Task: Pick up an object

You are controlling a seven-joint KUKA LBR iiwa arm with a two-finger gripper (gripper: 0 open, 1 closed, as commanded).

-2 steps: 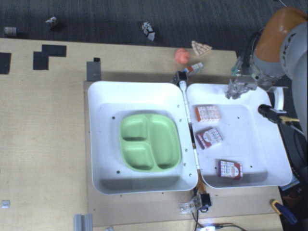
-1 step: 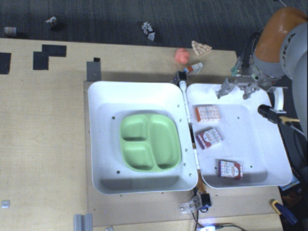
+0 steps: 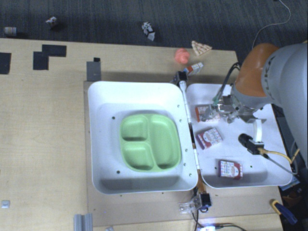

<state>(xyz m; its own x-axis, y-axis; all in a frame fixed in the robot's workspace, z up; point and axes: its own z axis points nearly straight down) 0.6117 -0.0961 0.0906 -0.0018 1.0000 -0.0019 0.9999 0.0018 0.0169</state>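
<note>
The arm reaches in from the right over the right bin [image 3: 274, 174], its hand [image 3: 225, 110] low at the bin's far-left part, just right of a small red-and-white packet [image 3: 202, 112]. Whether the hand is open or shut cannot be told, and nothing can be seen in its hold. A second packet [image 3: 210, 137] lies just nearer, a third [image 3: 229, 169] nearer still. The left bin [image 3: 98, 143] holds a green tray [image 3: 149, 141].

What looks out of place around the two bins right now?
Several small things lie outside the bins: a pink ball and a pizza-slice toy on the bench behind the right bin, plus scattered bits on the dark floor beyond.
</note>
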